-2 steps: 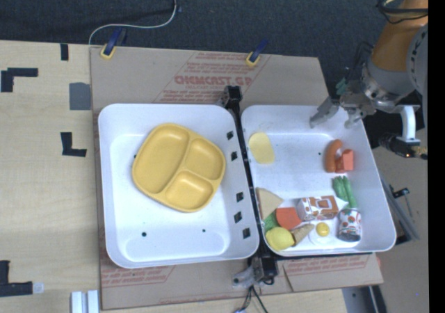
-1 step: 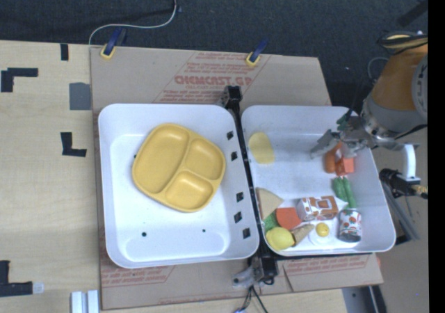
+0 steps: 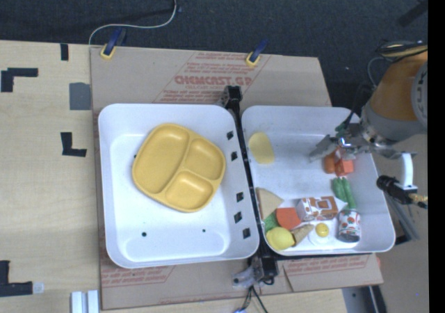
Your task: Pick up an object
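— While the arm is reaching into the right bin (image 3: 361, 115), what is the gripper (image 3: 338, 146) working on?

— It is hovering right over a small orange block (image 3: 338, 165), which is lying just below the fingertips, near that bin's outer wall. The metal fingers are looking spread, splayed out to either side, and nothing is sitting between them. Whether they are touching the block, I cannot tell from this slant.

— So how should the grasp go?

— I am judging the block to be the target. The jaws are needing to come straight down so the block is sitting squarely between them before closing. A green piece (image 3: 343, 191) is lying just beyond the block on the far side from the jaws, so one finger is risking a nudge against it.

— And the rest of the clutter?

— A printed carton (image 3: 317, 207) and a small can (image 3: 349, 225) are sitting farther off from the jaws, well apart. The yellow tray (image 3: 179, 167) is resting in the left bin (image 3: 111, 186), away from all this.
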Controlling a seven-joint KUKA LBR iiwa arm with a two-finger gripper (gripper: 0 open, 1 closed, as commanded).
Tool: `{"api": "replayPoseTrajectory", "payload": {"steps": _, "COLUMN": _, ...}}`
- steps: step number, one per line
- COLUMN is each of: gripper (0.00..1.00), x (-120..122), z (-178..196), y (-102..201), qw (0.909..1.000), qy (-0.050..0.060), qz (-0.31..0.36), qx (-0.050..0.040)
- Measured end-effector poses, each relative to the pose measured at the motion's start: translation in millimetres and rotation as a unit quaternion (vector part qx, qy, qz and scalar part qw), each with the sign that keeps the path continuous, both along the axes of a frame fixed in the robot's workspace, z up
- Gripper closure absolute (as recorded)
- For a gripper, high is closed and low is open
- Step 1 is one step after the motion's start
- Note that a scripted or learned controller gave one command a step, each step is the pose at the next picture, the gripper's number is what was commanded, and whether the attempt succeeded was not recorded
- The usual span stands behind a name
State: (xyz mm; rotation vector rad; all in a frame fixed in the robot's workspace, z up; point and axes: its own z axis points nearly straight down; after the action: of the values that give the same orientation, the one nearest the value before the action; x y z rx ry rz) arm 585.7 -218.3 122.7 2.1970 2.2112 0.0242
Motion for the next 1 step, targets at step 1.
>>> {"api": "replayPoseTrajectory", "payload": {"steps": 1, "gripper": 0.0, "x": -76.3, "z": 4.7, "y": -4.5, "qw": 0.9999, "qy": 0.01, "qz": -0.002, "qx": 0.0028}}
